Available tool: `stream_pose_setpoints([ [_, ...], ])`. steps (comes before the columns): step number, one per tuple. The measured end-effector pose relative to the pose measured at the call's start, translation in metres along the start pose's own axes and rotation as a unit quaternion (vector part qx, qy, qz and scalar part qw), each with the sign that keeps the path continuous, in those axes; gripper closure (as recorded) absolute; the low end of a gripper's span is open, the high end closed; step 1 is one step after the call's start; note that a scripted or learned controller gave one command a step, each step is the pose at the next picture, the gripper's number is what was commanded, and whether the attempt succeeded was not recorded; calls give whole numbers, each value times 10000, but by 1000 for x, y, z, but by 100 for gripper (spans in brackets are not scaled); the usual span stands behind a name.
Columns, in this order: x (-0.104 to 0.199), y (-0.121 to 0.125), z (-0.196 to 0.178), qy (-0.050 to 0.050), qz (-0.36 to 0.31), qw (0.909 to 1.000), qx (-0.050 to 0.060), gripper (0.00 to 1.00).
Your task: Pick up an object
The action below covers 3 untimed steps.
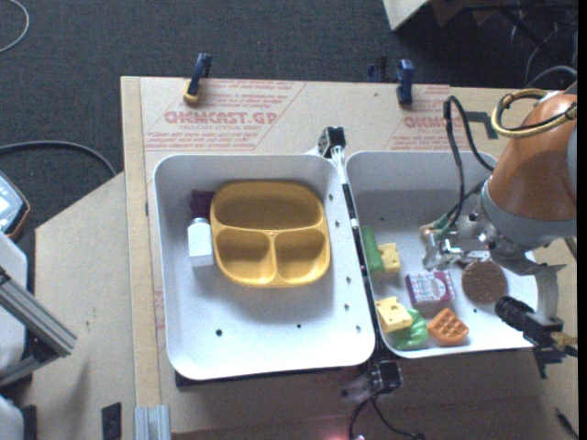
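Observation:
My gripper [443,243] hangs over the middle of the right bin [404,177], reaching in from the right. Just below it lies a purple packet [429,288], with a brown round disc [482,283] to the right of the packet. A yellow cheese wedge [388,257] sits left of the gripper beside a green strip [369,248]. At the bin's front lie a second cheese piece [393,314], a green lump [414,331] and an orange waffle [448,326]. I see nothing held in the gripper.
The left bin [179,319] holds a yellow divided plate [271,232], a white bottle [200,242] and a dark purple item [201,200] against the plate's left side. The divider wall [351,236] runs between the bins. Clamps [196,77] grip the board's far edge.

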<state>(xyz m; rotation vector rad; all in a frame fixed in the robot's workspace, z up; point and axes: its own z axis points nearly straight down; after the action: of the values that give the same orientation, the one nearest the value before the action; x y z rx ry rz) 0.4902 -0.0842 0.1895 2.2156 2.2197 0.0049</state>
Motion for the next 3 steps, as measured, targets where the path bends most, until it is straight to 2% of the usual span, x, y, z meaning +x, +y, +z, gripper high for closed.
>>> stream_pose_setpoints([
  [1,0,1,-37,0,4,10000,4,100],
  [2,50,29,-46,11,-23,10000,6,100],
  [3,92,41,-31,12,-16,10000,29,100],
])
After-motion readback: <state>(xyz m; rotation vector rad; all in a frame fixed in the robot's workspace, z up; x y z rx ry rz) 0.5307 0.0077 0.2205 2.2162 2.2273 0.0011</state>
